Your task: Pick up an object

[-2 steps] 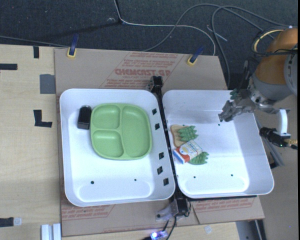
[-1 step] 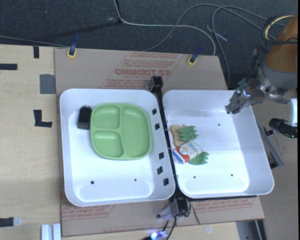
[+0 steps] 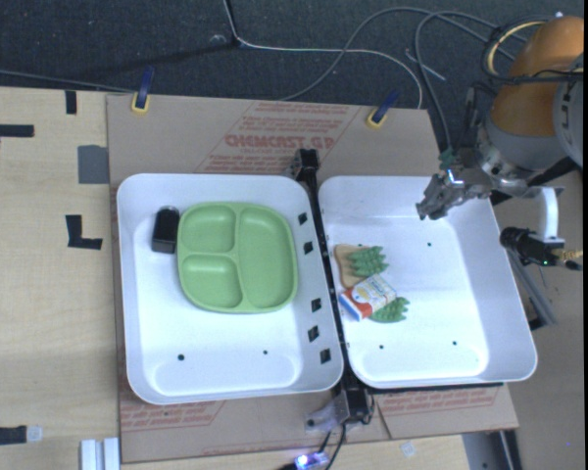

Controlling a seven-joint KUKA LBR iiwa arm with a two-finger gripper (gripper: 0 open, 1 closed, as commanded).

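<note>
Looking down on the tabletop (image 3: pixel 39 292), I have two white bins side by side on a cardboard sheet (image 3: pixel 274 135). The left bin (image 3: pixel 142 360) carries a green divided plate (image 3: pixel 238 258) lying flat near its middle, three compartments facing up. A small black block (image 3: pixel 165 230) sits just beside the plate's left edge, close enough that I cannot tell whether they touch.

The right bin (image 3: pixel 490 351) has a small cluster against its left wall: a tan piece with green leafy tops (image 3: pixel 361 259), and just below it a white, red and blue packet (image 3: pixel 366 297) with another green leafy bit (image 3: pixel 393 308) at its right. These pieces overlap or touch; I cannot separate them further at this resolution.

My arm (image 3: pixel 529 106) comes in from the right, orange band uppermost. The end effector (image 3: pixel 437 202) is over the upper part of the right bin, near its back wall, well apart from the cluster. Its dark fingers point down and left; nothing shows between them. Whether they are spread or pressed together I cannot tell from this angle.

Black clips (image 3: pixel 315 306) line the seam between the bins. Cables (image 3: pixel 372 37) trail across the dark floor behind.
</note>
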